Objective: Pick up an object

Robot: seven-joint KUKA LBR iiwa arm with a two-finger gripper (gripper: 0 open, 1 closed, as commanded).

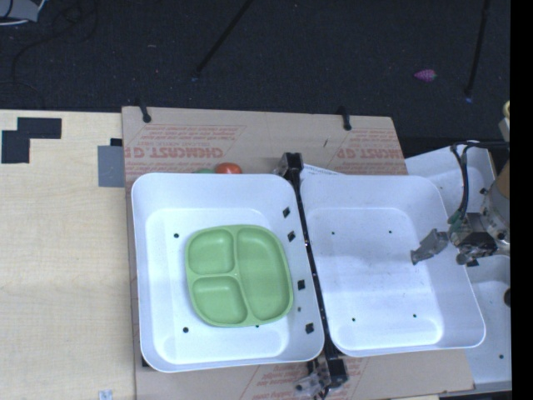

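Note:
A light green divided plate [239, 274] with three compartments lies flat in the left white bin [158, 223]. My gripper [443, 247] hangs over the right rim of the right white bin [375, 223], far from the plate. Nothing shows in its grasp. The arm comes in from the right edge, with cables running above the wrist.
A small red object [228, 169] and a bit of green [202, 171] peek out behind the left bin's back wall. A black divider with clips [304, 257] joins the two bins. Both bins rest on a cardboard sheet [258, 140]. Wooden bench top lies to the left.

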